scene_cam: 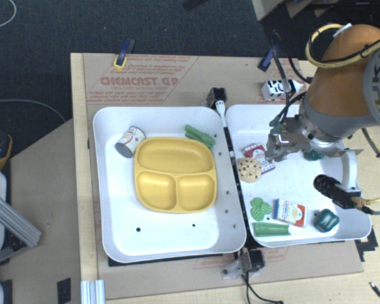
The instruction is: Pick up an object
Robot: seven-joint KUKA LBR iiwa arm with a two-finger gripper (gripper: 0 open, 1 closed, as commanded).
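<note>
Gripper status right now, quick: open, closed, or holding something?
Gripper: cannot be told; it hangs over the right bin, near the cookie.

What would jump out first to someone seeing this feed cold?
Probably the yellow divided tray, which takes up most of the left bin. Next, the grey and orange arm reaching in from the right, its gripper low over the right bin near a cookie and a red packet. Small toys sit clustered along that bin's near edge.

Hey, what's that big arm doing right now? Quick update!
Claw low over right white bin, grip state unclear. Nearest: round speckled cookie and red-white packet. Nothing visibly held. Yellow divided tray in left bin.
</note>
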